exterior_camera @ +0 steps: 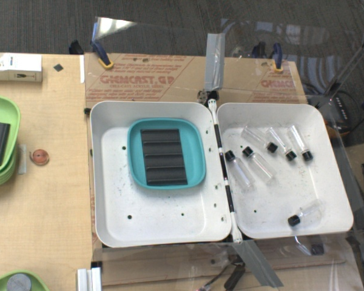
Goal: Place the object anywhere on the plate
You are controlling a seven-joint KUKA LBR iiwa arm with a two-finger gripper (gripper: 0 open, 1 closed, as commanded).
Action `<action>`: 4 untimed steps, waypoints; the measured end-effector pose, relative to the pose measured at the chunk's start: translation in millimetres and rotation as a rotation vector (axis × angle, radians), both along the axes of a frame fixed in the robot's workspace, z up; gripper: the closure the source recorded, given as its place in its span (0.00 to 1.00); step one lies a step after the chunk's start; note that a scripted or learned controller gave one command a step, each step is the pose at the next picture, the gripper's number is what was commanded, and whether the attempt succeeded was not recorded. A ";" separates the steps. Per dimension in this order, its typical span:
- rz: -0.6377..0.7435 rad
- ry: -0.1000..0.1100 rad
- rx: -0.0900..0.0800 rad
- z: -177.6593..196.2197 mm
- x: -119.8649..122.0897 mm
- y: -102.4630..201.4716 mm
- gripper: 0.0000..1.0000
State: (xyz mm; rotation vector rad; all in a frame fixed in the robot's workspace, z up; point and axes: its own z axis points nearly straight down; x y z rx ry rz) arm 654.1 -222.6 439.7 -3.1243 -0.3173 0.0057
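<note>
From the camera above, we see a pale wooden bench top (48, 223) with dark grey carpet floor (170, 5) beyond its far edge. A brown cardboard sheet with red printing (151, 77) lies under the two shallow white bins, held by blue-and-orange clamps (101, 54) at the back.

On the bench to the left sit a lime-green plastic tray (3, 111), a small round brown disc (40, 156) and a white rectangular box (15, 68). A strip of grey tape (214, 62) runs up from where the bins meet.

The left white bin (109, 217) holds the teal rounded-square plate (135, 156), which carries a dark ribbed insert (164, 156) in its middle. Nothing stands between the plate and the other bin except the two rims, which touch.

The task's things lie in the right white bin (327, 193) — six clear plastic vials with black caps, all lying on their sides. Five are clustered in the far half:
- the leftmost vial (242, 174) and its neighbour (261, 167) lie parallel, caps toward the far left, long axes running to the near right;
- three more vials (296, 138) have their caps toward the near side and their bodies pointing away.

The sixth vial (309, 212) lies apart by the near rim, cap to the left, long axis roughly across the bin.

Whether the gripper is released or clenched, we cannot tell.
</note>
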 end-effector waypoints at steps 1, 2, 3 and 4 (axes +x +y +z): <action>0.000 0.000 0.000 0.2 0.1 -0.1 0.00; -0.001 0.000 0.000 0.2 0.0 -0.2 0.00; -0.001 0.000 0.000 0.2 0.0 -0.1 0.00; -0.003 0.002 0.001 -0.8 -1.6 -0.3 0.00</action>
